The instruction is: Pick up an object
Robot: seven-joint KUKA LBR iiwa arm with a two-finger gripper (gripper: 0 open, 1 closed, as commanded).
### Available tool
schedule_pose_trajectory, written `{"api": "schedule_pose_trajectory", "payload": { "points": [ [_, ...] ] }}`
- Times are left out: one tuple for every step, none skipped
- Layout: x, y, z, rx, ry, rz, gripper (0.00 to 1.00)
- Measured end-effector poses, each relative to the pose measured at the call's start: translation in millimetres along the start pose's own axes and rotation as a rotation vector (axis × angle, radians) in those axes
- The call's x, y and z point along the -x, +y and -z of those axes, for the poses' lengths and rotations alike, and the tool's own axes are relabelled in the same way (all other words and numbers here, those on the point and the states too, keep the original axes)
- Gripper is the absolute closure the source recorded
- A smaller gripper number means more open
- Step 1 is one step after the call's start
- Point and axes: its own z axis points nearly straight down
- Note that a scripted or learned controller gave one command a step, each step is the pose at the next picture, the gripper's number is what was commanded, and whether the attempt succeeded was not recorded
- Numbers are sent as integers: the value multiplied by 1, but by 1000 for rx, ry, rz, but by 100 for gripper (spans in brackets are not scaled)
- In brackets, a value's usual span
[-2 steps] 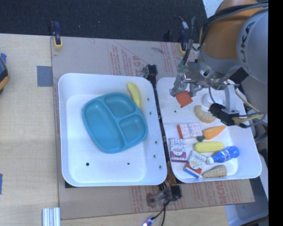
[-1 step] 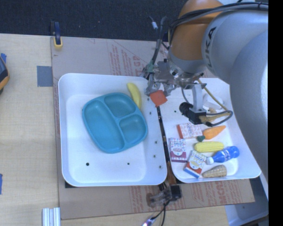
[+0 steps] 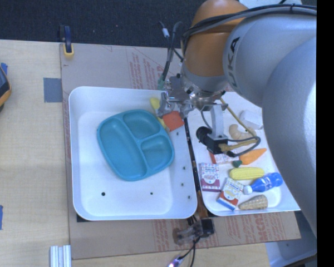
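The gripper (image 3: pixel 172 105) hangs at the left bin's (image 3: pixel 83 149) right rim, over an orange block (image 3: pixel 173 120) and a yellow piece (image 3: pixel 155 103) beside the blue tray (image 3: pixel 134 143). Whether it grips the block, I cannot tell; the wrist hides it. The right bin (image 3: pixel 284 202) holds corn (image 3: pixel 246 173), a carrot (image 3: pixel 252 156), a blue bottle (image 3: pixel 266 182), a cone (image 3: pixel 253 203) and cartons (image 3: pixel 210 177), partly under the arm (image 3: pixel 267 54).

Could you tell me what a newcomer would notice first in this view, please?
Probably the big grey arm with its orange band, reaching in from the right and covering much of the right bin. Next, the blue divided plate lying in the left bin. Then the toy foods at the right bin's near end, such as the corn cob.
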Motion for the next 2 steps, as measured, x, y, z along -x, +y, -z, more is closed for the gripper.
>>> {"api": "schedule_pose_trajectory", "payload": {
  "points": [
    [69,-22,40,3,0,-5,100],
    [20,18,25,2,0,-1,100]
  ]
}}
